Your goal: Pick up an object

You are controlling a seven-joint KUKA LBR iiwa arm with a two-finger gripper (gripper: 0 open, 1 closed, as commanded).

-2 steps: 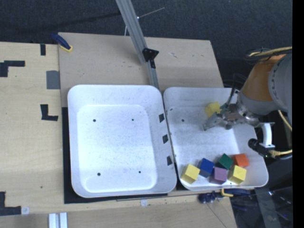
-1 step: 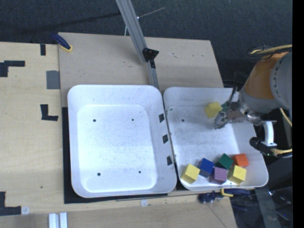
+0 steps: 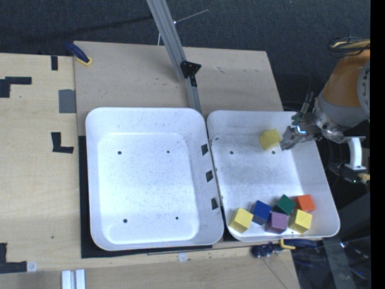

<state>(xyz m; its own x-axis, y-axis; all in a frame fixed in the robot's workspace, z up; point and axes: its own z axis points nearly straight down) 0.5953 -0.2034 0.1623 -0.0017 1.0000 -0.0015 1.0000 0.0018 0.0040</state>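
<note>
The arm appeared to be closing in for the grasp, its gripper (image 3: 291, 136) just beside a lone yellow cube (image 3: 271, 139) near the far end of the right bin (image 3: 252, 173); whether its fingers were apart I cannot tell, the next move likely needed centring on the cube, and no writing was legible.

A pale wooden bench top (image 3: 150, 77) fills most of the scene, marked with scraps of black tape (image 3: 58, 142) and a grey patch (image 3: 67, 100) toward its left side. A grey metal rail (image 3: 170, 32) slants down across it from the top. Behind the bench lies dark blue-grey carpet (image 3: 90, 8), and the light is even and soft.
</note>
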